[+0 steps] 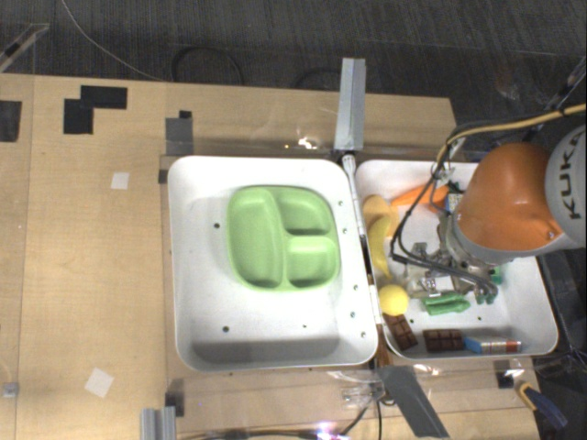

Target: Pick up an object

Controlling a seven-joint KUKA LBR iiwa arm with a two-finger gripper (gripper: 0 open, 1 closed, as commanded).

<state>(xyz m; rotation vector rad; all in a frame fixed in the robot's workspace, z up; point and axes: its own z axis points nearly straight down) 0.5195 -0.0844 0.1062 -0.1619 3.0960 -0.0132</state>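
Note:
The right bin (541,314) holds several small items: a yellow ball (393,299), a banana-like yellow piece (378,236), an orange carrot-like piece (411,194), a green block (448,306), brown chocolate-like bars (442,340) and a blue-red marker (493,346). My gripper (440,280) hangs low over the middle of this bin, just above the green block, under the orange wrist band (509,202). The arm hides much of the bin's centre.
The left bin (197,337) holds a green sectioned tray (281,236). A metal divider post (350,104) stands between the bins at the back. Cables loop off the wrist over the right bin. Wooden bench surrounds both bins.

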